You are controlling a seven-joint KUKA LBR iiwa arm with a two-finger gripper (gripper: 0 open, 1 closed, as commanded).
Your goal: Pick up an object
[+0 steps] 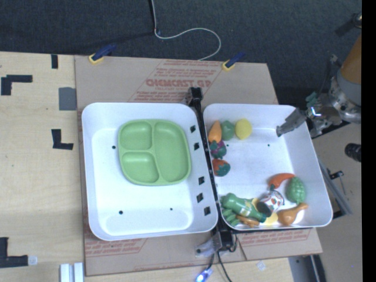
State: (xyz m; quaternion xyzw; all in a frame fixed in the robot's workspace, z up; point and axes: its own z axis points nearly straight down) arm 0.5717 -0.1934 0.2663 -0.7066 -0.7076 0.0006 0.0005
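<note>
The right bin [258, 157] holds several toy foods. A yellow lemon [243, 128] and an orange carrot [214, 131] lie at its far left. Below them are a green-and-purple piece [218, 149] and a red strawberry-like piece [221, 167]. Along the near wall sit a green vegetable [234, 204], a white-and-red item [272, 201], a green lumpy fruit [296, 189] and orange pieces [289, 216]. My gripper [293, 123] hovers over the bin's far right rim, apart from all the toys, and nothing shows in it.
The left bin [100, 181] bears a light green divided plate [155, 151]. Both bins rest on a cardboard sheet [170, 81] held by clips. A white cable [188, 34] loops across the dark floor at the back. The grey arm [346, 90] enters from the right.
</note>
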